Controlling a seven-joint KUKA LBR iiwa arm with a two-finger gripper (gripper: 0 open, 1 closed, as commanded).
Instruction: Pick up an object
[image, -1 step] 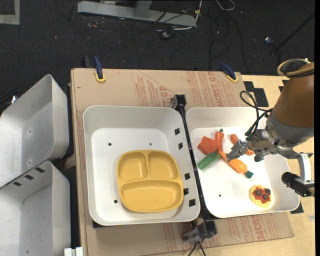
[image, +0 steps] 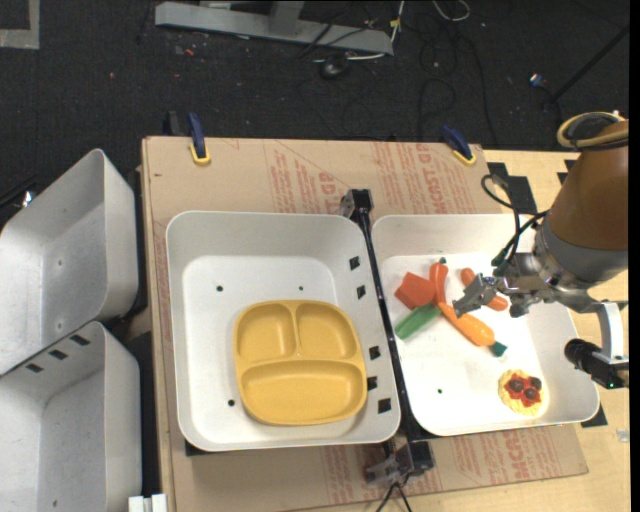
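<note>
Starting at the left, we see the left bin (image: 190, 300) holding one thing, a yellow divided plate (image: 298, 362) lying flat toward its front edge. The right bin (image: 560, 405) carries the small pieces: a red wedge (image: 414, 291) and a green piece (image: 416, 321) near its left wall, a small orange piece (image: 440, 273) just behind them, a toy carrot (image: 472, 328) lying slantwise at the middle, and a round yellow piece with red dots (image: 522, 391) near the front right corner. The hand (image: 484, 297) hangs low over the carrot's upper end; we cannot tell how its grip stands, since dark parts and toys run together there. We judge the carrot to be the likeliest target. The risk, as we see it, is crowding: the red, green and orange pieces lie close by, so a slightly misplaced closing could push them aside or pinch two at once, and the carrot's tapered, slanted body could slip out.
</note>
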